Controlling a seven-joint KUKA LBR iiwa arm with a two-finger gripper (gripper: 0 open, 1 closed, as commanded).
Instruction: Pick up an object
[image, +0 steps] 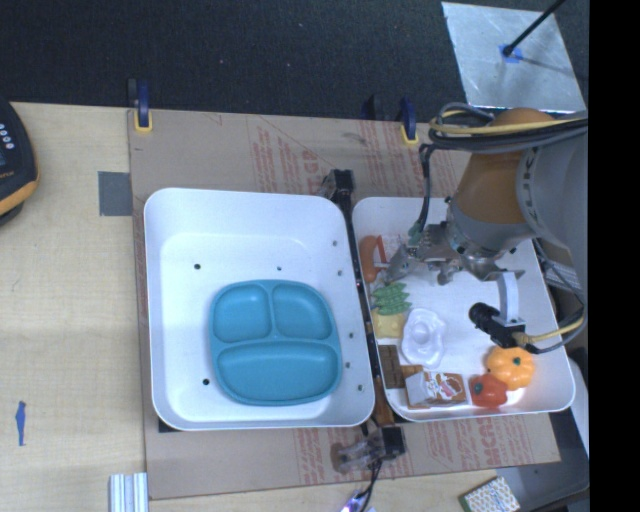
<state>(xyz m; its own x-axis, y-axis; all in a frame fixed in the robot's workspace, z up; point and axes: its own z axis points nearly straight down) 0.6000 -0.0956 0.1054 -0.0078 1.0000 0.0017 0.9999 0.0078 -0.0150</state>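
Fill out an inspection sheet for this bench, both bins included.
Surface: brown board on a wooden bench, two white bins side by side.
Job's things: right bin holds an orange pumpkin, red piece, white object, green piece.
Clutter: blue divided tray in left bin.
Grippers: gripper low over the right bin; jaws' state unclear.
Cables: yellow and black cables on the arm.
Surroundings: blue clamps at the board's far edge.

We see a pale wooden bench (70, 300) carrying a brown cardboard sheet (250, 150). On the sheet two white bins sit side by side, left bin (170, 225) and right bin (555, 385), edges nearly touching.
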